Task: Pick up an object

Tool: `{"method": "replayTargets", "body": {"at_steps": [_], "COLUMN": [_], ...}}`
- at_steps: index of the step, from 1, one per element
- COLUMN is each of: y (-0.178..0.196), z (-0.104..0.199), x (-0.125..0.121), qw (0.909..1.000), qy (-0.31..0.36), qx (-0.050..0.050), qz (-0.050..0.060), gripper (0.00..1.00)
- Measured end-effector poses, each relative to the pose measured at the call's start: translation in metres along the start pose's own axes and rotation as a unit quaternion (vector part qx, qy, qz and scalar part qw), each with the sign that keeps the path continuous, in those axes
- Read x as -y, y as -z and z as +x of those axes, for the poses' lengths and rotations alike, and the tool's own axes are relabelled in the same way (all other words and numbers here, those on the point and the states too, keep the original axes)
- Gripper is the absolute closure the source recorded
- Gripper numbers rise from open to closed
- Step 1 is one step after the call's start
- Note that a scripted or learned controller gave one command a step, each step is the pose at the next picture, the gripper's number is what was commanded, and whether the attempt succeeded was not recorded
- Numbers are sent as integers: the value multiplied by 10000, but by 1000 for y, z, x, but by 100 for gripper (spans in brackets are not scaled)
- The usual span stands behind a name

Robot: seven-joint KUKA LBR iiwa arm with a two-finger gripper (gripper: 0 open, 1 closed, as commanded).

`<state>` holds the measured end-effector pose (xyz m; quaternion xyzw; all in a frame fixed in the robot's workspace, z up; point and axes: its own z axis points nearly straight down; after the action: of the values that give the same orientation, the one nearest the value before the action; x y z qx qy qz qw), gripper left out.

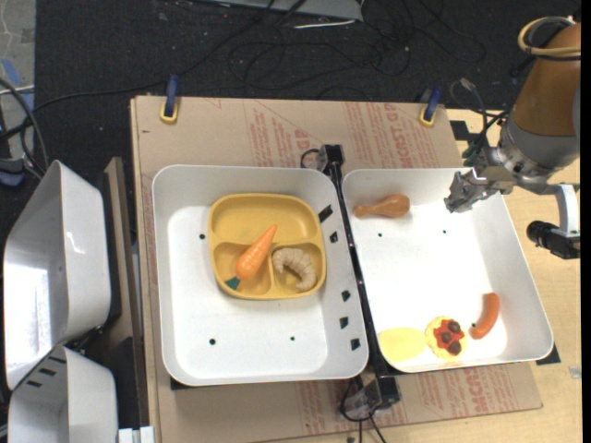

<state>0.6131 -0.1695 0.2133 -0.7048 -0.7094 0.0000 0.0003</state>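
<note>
Bins (185,340) are seen side by side on a cardboard-topped bench, with a pick not yet made. In the left bin a yellow divided plate (226,212) carries a toy carrot (256,252) in its lower-left compartment and a pale shrimp (295,266) in its lower-right one. In the right bin (434,266) a toy drumstick (383,208) lies near the far wall, while a flat yellow slice (401,342), a small pizza piece (446,335) and a sausage (486,315) are gathered along the near edge. The gripper (464,193) is held over the far right corner of that bin, near the drumstick but apart from it, and nothing is seen between its parts; whether the jaws are spread or pressed together cannot be told from this angle. The drumstick is judged the likeliest target. A good pick would be served by the gripper being brought left over the thick end, the jaws being set across the narrow width rather than along the length, and the descent being made straight down, clear of the bin wall.
</note>
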Motion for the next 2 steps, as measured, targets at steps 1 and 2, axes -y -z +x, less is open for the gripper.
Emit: {"method": "replayTargets", "body": {"at_steps": [1,2], "y": [-8,-15], "z": [49,103], "x": [15,30], "qw": [10000,10000], "qy": [0,4], "qx": [-5,-6], "qz": [9,9], "gripper": [100,100]}}
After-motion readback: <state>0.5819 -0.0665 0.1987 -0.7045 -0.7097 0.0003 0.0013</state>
